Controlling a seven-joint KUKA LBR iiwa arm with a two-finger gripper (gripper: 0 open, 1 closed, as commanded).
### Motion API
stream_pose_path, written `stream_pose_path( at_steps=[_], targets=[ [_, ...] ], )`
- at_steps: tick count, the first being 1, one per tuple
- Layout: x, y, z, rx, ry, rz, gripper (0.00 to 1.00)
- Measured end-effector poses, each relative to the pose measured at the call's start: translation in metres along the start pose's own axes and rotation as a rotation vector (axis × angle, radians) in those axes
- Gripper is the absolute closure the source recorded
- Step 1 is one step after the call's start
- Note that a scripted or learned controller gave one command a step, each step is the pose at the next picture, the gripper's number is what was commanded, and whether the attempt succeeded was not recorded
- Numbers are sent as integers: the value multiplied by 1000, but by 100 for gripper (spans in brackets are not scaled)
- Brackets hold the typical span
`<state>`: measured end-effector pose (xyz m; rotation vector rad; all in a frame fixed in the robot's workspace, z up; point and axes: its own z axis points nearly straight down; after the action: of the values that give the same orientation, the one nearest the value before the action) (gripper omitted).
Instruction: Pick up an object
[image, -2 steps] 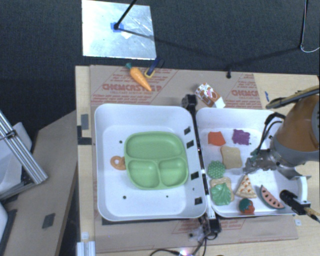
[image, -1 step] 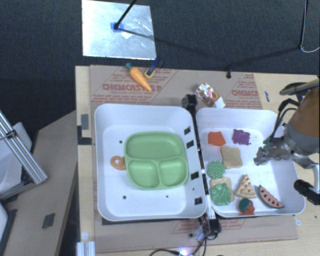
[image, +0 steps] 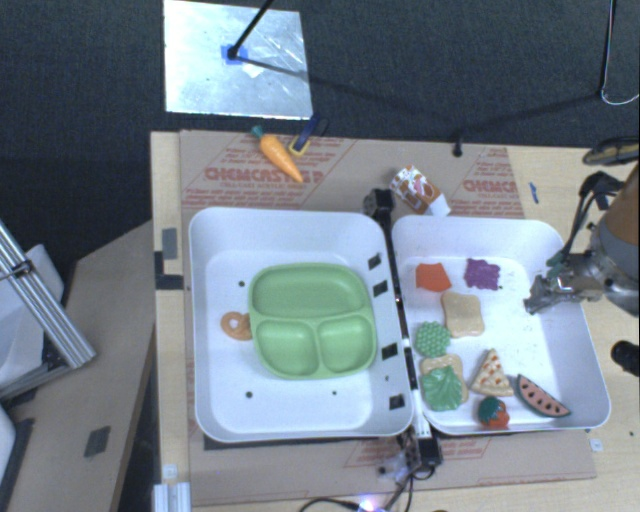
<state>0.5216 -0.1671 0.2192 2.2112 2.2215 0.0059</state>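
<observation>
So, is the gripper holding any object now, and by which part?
Nothing is seen held. The gripper is at the right bin's right edge, over bare white floor, apart from the toy foods.

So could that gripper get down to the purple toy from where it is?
Probably yes. The gripper hangs over the right bin's bare floor, and the purple toy lies nearby with nothing between them.

right bin (image: 560, 245) | toy foods lying flat: orange block (image: 433, 277), purple piece (image: 482, 273), watermelon slice (image: 541, 396)
</observation>
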Motion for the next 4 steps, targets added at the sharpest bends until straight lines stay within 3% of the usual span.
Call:
stream_pose_path(
  at_steps=[3, 4],
  targets=[
    [142, 50, 3, 4, 4, -6, 100],
    [180, 79, 4, 4, 4, -4, 100]
  ],
)
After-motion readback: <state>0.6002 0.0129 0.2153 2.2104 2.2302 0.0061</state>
